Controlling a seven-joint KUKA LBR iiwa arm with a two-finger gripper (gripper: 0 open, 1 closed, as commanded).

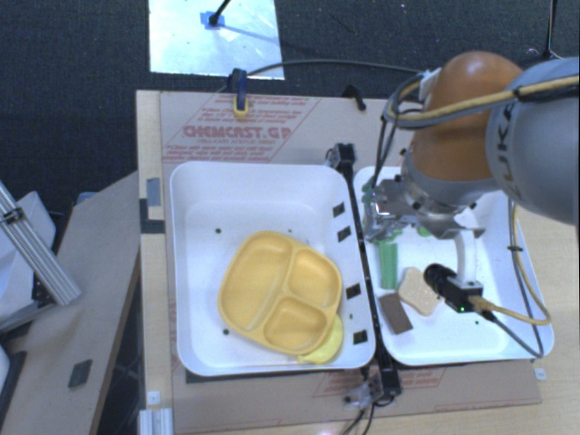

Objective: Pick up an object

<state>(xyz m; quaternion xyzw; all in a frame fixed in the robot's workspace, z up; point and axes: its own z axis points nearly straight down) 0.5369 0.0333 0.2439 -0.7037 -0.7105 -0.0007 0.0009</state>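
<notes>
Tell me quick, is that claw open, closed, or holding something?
Claw: cannot be told; it sits low over the right bin, above the green object.

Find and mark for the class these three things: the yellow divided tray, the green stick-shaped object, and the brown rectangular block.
yellow divided tray [279, 290], camera view, on the ridge where its compartments meet.
green stick-shaped object [390, 265], camera view, on the middle of its length.
brown rectangular block [394, 313], camera view, on its top face.
</notes>
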